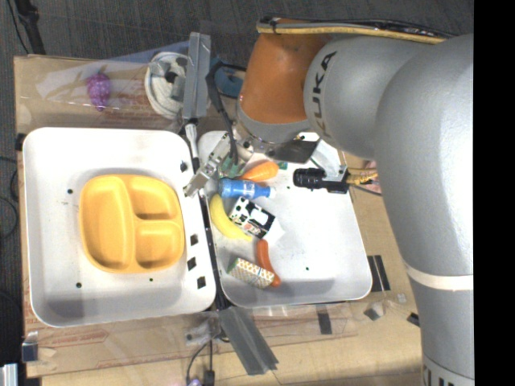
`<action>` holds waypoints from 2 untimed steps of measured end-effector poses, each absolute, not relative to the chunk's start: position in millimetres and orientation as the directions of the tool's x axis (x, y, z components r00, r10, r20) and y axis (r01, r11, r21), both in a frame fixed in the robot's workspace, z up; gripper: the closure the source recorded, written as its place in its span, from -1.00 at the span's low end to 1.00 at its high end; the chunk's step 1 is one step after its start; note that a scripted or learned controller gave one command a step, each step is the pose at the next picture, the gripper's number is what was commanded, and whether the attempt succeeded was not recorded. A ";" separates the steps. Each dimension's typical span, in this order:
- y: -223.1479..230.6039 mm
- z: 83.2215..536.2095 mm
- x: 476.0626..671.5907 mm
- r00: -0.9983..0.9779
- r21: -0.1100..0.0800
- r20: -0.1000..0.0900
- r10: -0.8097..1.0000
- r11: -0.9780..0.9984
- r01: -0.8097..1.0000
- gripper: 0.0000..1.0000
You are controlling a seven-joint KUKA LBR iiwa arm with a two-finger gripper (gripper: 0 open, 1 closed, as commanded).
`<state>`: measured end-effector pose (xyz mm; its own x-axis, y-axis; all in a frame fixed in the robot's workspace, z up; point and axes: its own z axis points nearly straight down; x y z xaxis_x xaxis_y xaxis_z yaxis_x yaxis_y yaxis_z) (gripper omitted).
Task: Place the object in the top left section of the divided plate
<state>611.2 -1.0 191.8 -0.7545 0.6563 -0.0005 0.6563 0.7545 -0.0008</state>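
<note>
At the upper left corner of the right bin [338, 252], close to the wall it shares with the left bin [48, 284], the gripper [208, 174] sits low among the loose items. Whether it stands wide, narrow or closed on anything cannot be told: the wrist and the orange band [278, 79] of the grey arm [386, 95] cover most of it from above.

Right bin, contents noted:
- a blue bottle [244, 189] lying on its side, just beside the gripper and nearest to it;
- an orange carrot-shaped piece [260, 170] just above the bottle, partly under the wrist;
- a yellow banana [222, 219] below the bottle, curving along the left wall of the bin;
- a black-and-white block [252, 218] touching the banana on its right side;
- a red-orange sausage shape [265, 256] lower down, lying roughly upright in the view;
- a small patterned block [251, 274] at the sausage's lower end, near the bottom wall.

Which of these is the object for the task cannot be told; all six lie in the right bin, apart from the plate.

Left bin: the yellow divided plate [109, 223] lies flat near the middle, with one long section on its left and two smaller sections on its right.

On the worktop [388, 292] above the left bin lie a small purple thing [99, 89] in clear wrap and a white coil [167, 83].
</note>
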 end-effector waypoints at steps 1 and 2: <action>-1.2 201.9 611.7 -0.756 -0.001 -0.001 0.654 0.756 0.654 1.00; -1.3 201.9 611.7 -0.757 -0.002 -0.001 0.654 0.757 0.654 -1.00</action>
